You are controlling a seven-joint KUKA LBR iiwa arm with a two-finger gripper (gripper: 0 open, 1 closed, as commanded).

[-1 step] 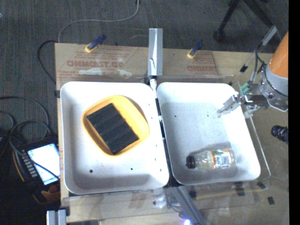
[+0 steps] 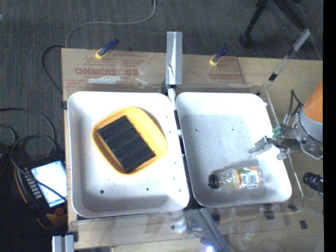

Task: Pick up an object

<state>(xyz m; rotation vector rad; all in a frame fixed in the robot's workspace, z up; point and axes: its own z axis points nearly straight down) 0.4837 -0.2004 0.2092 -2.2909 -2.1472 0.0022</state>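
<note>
A clear plastic bottle (image 2: 237, 178) with a dark cap and an orange-and-white label lies on its side near the front of the right bin (image 2: 220, 114), cap pointing left. In the left bin (image 2: 84, 193) sits a yellow dish (image 2: 157, 135) with a black ridged pad (image 2: 126, 143) lying in it. My gripper (image 2: 266, 145) hangs over the right bin's right edge, a short way above and to the right of the bottle, apart from it. Nothing shows in its grasp.
A metal post (image 2: 174, 56) rises behind the seam between the bins. Two clamps (image 2: 106, 48) hold the cardboard sheet at the back. Cables and a lit tablet (image 2: 47, 181) lie on the floor at left. Clear plastic guards stand at the right bin's right side.
</note>
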